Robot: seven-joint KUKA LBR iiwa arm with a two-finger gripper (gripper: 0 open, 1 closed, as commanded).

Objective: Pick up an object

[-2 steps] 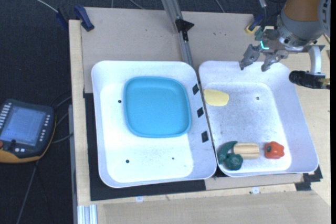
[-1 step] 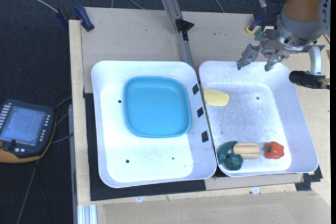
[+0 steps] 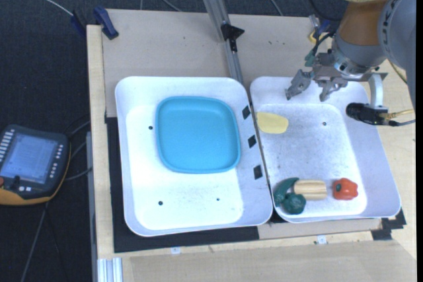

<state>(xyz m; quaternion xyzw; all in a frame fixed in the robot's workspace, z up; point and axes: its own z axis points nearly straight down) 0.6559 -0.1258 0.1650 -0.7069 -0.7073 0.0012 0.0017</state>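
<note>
while above right bin, gripper spread, bare

two bins, one plate (blue), four toys

Grey arm from the right, wrist bent down, hand with fingers spread, nothing between them.

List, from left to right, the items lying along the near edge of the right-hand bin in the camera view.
Dark green toy vegetable → tan cylindrical block → red toy pepper with a green stem.
</note>
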